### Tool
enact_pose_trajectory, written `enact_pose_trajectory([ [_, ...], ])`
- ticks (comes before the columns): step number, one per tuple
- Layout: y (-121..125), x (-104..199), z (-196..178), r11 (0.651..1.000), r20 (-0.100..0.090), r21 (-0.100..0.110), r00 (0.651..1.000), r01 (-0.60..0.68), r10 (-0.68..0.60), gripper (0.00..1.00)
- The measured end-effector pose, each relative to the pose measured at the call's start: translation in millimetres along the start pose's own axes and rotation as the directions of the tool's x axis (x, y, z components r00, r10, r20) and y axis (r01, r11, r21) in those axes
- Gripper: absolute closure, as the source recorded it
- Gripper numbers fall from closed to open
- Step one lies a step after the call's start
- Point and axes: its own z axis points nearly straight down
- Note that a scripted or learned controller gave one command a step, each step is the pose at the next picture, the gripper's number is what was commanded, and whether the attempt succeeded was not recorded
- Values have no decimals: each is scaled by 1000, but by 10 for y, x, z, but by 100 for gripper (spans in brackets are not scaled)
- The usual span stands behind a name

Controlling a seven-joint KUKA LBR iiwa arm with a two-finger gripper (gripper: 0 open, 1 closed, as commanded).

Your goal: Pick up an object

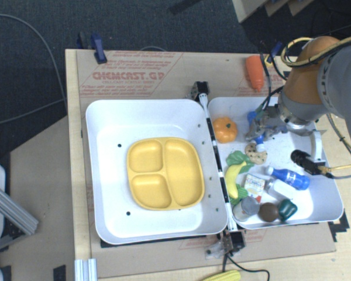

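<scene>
Nearest the camera, along the front edge of the right bin, lie a round silver lid, a brown ball and a dark green piece, close together. Just behind them sit a small labelled packet and a blue-and-white bottle, with a banana along the bin's left wall and a green leafy toy touching its far end. A speckled cookie lies just beyond. In the left bin a yellow divided plate rests near the middle. Farther back, an orange pumpkin-like toy sits by the right bin's far left corner. The hand hangs just above the cookie; whether it is spread or pressed together cannot be told. On the tabletop beyond the bins lies an orange carrot.
</scene>
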Motion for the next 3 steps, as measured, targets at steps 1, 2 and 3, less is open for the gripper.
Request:
enact_pose_trajectory([
  [1,-254,660,-906,1000,-2,3,1000,0,0,100],
  [2,-713,1372,-1304,1000,-4,8,1000,0,0,100],
  [3,-1035,1928,-1338,1000,-3,9,1000,1,-1,100],
])
